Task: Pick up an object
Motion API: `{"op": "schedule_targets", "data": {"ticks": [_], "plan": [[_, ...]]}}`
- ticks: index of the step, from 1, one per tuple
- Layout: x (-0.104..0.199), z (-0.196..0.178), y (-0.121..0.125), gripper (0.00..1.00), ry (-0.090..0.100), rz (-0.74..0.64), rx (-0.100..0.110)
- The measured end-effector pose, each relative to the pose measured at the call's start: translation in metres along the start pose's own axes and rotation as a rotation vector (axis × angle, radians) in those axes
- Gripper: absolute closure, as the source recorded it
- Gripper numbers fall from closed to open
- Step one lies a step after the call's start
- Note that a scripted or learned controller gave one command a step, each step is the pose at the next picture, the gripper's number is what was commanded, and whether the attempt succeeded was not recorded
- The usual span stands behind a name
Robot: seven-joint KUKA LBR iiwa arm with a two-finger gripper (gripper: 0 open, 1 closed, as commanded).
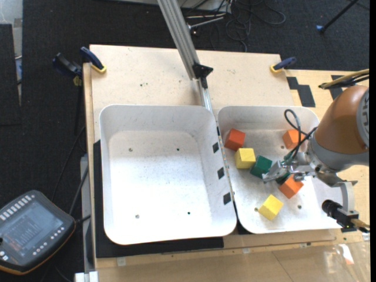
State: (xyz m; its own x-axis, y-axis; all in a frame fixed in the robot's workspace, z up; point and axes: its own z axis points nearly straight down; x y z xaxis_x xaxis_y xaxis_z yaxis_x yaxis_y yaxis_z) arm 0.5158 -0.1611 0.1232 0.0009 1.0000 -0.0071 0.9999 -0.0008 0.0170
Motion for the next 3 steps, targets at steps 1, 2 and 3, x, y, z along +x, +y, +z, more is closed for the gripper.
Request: {"op": "schedule_targets", "data": {"ticks": [1,2,3], "plan": [[0.000,-0.009,0.001,1.00,-0.002,0.000,-0.004],[-0.010,-0.069,0.005,1.00,0.004,-0.003,0.010],[-0.011,-0.115,0.007,1.00,0.005,-0.004,0.011]]}}
